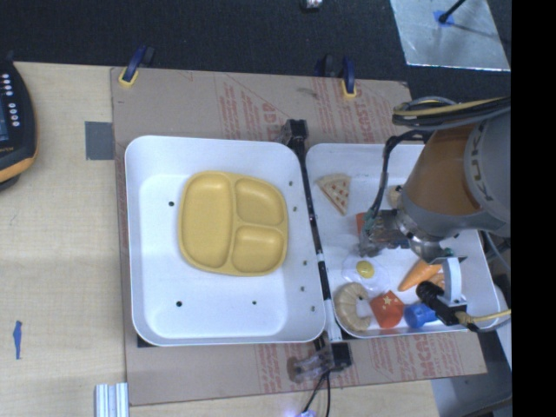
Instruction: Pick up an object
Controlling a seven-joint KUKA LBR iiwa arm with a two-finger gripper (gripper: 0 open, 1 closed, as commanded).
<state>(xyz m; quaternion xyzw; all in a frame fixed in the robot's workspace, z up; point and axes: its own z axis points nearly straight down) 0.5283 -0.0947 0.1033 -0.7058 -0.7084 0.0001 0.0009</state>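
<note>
Grey arm's gripper (pixel 375 233) low in right white bin (pixel 347 159), centre-right of frame, over cluttered toy food; finger state hidden, cannot tell. Candidates below: fried egg (pixel 365 269), red piece (pixel 387 309), orange carrot (pixel 420 274). Yellow divided plate (pixel 233 222) sits left bin.

Cardboard sheet (pixel 217 102) under bins: faint red print in slanted rows and triangle marks, repeated along top strip, at right near clamp, and along bottom edge; letters too small and blurred to read. Black-and-orange device (pixel 13 120) at left edge: small buttons and bit of screen, markings not legible. No readable text, brand, number or sign elsewhere.
</note>
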